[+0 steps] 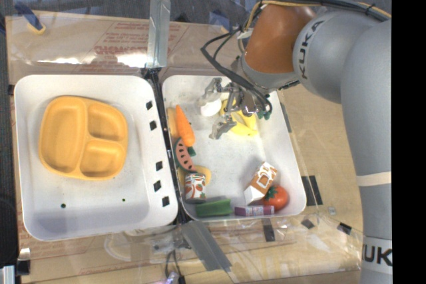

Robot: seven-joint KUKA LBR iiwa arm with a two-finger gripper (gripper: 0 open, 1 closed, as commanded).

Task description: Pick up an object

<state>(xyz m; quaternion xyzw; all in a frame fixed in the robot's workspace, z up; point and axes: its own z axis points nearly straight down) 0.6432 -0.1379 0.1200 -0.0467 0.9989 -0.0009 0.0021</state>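
Dark grey carpet surrounds a wooden bench carrying two shallow white bins side by side, seen from above at a slant. At 9 o'clock in the view, the left bin (33, 209) holds an orange divided plate (83, 136) and nothing else of note.

Slightly right of centre, the right bin (293, 163) holds the clutter. Along its left wall lie a carrot (184, 126) and, just below it, a watermelon slice (184, 159). A small printed can (194, 187) stands near the 6 o'clock edge, with a green vegetable (213, 208) and a purple marker (253, 211) lying along the bottom wall. Toward 5 o'clock sit an orange-and-white carton (261, 181) and a tomato (277, 197), touching each other.

From 3 o'clock the grey arm (346, 43) reaches in, its orange band above the wrist. Its gripper (229, 115) hangs low over the bin's upper part, toward 12 o'clock, just beside a yellow object (245, 126) and a small white object (210, 107). Wiring and metal parts crowd the tool, so whether its tips are apart or together cannot be made out, and nothing is visibly held between them.

By the look of it, the pick is at the reaching stage: no object appears lifted, and grasping and raising remain.
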